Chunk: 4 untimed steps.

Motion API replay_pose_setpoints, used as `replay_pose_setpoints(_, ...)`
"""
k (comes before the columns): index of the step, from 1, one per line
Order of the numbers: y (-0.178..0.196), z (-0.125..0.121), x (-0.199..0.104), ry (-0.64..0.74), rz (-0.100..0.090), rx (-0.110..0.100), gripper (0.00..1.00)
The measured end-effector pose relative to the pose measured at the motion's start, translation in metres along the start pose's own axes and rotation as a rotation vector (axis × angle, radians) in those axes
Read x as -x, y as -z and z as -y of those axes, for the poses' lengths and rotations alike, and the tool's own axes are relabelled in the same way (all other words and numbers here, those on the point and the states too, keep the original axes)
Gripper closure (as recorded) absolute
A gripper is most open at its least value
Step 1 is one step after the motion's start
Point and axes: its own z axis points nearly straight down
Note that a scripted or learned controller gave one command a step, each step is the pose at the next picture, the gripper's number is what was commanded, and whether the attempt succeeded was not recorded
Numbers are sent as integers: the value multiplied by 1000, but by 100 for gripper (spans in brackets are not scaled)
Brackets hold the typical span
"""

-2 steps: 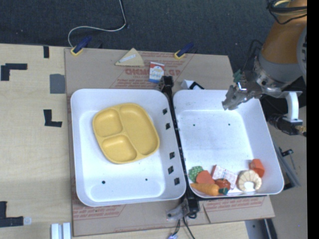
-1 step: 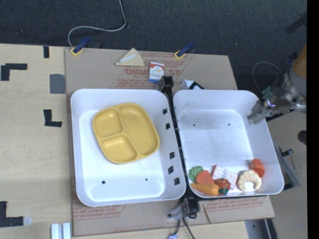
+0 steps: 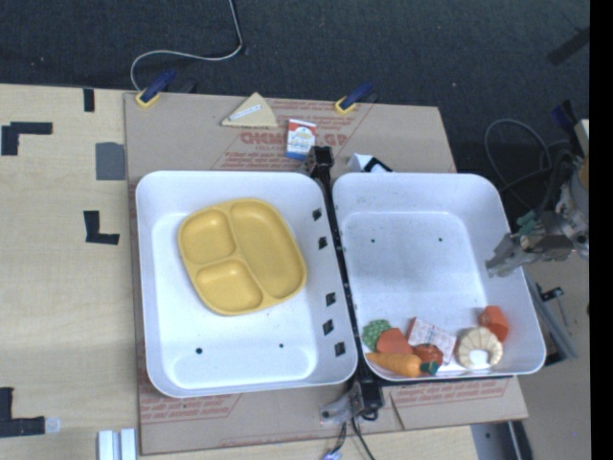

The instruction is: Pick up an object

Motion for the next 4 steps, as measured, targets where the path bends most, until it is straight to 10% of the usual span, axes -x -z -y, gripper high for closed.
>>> replay_pose_setpoints(4,-9,-22,-145,2,-1,0,100)
